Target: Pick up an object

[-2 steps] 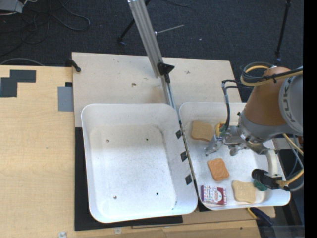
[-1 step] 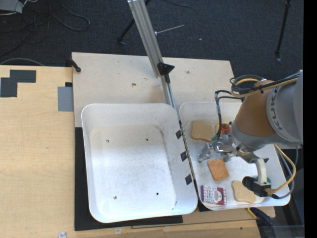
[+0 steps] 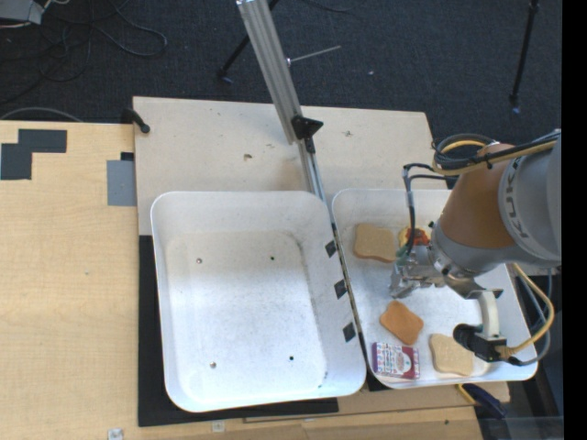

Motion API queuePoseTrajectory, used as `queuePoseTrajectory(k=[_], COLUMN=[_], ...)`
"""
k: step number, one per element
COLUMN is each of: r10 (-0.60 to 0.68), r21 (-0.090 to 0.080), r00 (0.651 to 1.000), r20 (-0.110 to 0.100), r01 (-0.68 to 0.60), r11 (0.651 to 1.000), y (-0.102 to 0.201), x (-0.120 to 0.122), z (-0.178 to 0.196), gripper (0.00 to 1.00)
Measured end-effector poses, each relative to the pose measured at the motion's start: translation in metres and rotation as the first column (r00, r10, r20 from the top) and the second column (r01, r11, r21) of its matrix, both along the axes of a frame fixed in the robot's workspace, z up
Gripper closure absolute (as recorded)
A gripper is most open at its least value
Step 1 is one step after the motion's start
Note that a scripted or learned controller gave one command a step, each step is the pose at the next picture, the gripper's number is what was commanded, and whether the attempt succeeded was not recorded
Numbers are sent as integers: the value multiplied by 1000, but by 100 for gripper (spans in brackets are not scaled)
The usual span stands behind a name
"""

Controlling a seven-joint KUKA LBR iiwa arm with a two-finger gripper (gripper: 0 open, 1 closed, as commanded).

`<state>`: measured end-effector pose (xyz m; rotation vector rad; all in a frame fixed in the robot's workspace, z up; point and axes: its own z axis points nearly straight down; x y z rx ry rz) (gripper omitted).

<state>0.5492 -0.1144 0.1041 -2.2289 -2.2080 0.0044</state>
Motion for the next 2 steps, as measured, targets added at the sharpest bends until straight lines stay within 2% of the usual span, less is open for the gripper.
queuePoseTrajectory(k=[1, 2], r10=[2, 11], r21=[-1, -1], r00=[1000, 1000], r20=[6, 8], r01=[-2, -11], r11=[1000, 1000], y=[-6, 3], x=[5, 9], z=[44, 99], gripper=[100, 100])
